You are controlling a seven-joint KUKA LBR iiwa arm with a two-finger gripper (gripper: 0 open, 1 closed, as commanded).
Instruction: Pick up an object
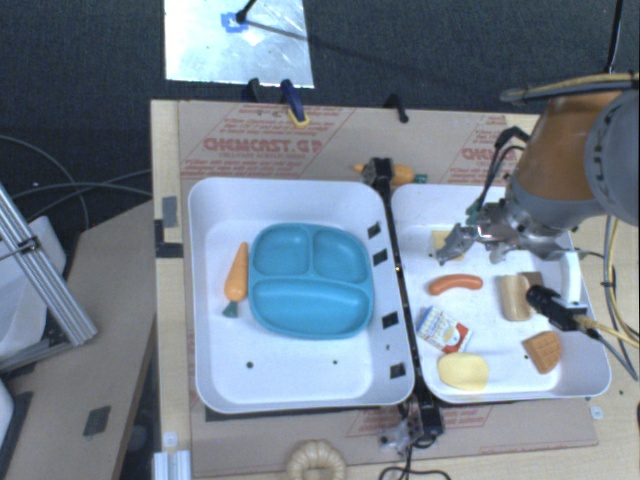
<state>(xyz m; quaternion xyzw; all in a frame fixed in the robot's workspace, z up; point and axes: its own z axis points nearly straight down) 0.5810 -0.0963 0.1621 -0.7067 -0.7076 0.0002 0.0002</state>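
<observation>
Nothing is lifted yet. The gripper [458, 245] hangs over the right bin [590, 363], fingers spread and empty, just beyond the sausage [455, 285] (the likeliest target). Descent, closing and the lift all remain.

The grey arm with its orange band reaches in from the right, gripper [458, 245] pointing down-left.

Grey arm [615, 158], orange band (metallic gripper [462, 242])
</observation>
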